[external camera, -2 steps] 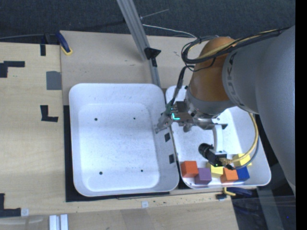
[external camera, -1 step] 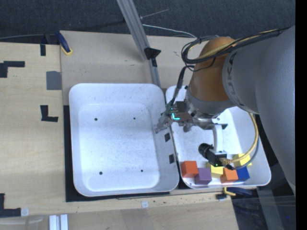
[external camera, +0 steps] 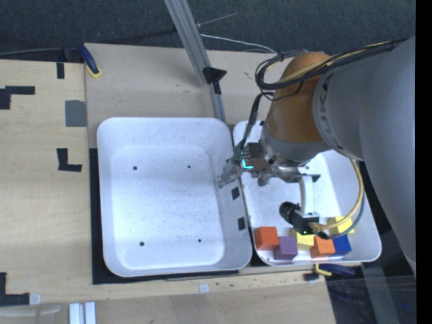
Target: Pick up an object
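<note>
Orange block [external camera: 266,237] and purple block [external camera: 288,247] sit touching at the near end of the right bin [external camera: 334,181], a blue block [external camera: 343,244] farther along that end, while the gripper [external camera: 244,167] hangs seemingly over that bin's left rim, open or closed I cannot tell.

Arm [external camera: 297,113] enters from view R, wrist above the far half of R bin [external camera: 368,252]. L bin [external camera: 108,181] sits alongside, rims adjacent. At the near end of R bin is a tight cluster, L to R: orange block [external camera: 267,237], purple block [external camera: 287,247], yellow block [external camera: 305,241], 2nd orange block [external camera: 325,247], blue block [external camera: 342,244].
</note>
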Motion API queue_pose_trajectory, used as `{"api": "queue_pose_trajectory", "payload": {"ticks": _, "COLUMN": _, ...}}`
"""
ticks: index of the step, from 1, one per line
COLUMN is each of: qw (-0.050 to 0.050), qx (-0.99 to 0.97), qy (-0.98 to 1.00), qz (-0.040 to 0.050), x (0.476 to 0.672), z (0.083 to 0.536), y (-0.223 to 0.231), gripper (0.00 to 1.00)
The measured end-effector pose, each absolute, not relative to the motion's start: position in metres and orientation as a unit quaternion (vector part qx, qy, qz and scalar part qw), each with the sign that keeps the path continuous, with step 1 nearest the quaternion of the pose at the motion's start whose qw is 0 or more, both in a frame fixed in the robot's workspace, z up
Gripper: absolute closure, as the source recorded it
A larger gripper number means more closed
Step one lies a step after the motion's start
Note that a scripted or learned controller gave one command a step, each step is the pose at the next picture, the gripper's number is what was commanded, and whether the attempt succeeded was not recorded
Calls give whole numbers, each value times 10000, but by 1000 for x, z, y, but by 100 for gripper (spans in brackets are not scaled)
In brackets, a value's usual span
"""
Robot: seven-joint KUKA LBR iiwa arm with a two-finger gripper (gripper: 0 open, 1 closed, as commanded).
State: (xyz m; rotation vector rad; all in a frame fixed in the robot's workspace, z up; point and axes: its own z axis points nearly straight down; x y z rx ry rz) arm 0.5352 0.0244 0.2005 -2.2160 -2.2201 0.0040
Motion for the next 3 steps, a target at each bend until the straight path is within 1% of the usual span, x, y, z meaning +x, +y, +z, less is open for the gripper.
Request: {"api": "queue_pose_trajectory", "payload": {"ticks": 3, "qw": 23, "qx": -7064, "qy": -7078, "qz": 12, "x": 535, "z": 200, "y": 24, "gripper": 0}}
